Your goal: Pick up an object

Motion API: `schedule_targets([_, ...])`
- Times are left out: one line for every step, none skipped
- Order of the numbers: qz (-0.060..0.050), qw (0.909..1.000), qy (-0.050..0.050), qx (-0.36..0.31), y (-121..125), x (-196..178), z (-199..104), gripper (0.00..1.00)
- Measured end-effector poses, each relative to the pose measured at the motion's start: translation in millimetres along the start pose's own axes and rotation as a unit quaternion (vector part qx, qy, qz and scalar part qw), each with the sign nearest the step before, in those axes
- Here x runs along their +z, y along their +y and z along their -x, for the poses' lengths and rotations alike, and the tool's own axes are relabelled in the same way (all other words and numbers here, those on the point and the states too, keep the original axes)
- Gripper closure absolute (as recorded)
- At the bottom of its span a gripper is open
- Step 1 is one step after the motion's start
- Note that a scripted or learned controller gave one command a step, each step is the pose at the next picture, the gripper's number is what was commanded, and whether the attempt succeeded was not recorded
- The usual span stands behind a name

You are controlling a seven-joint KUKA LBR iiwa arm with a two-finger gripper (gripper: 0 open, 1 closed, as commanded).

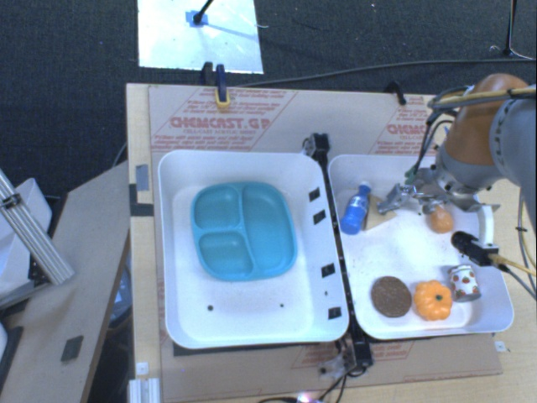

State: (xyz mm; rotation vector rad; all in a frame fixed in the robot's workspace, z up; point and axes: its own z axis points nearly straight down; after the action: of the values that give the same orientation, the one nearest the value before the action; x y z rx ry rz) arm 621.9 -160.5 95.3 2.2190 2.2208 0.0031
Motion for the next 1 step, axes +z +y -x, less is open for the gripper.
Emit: schedule_targets([0.004,1.0,0.0,-0.001,4.7,3.1,-0.1,0.0])
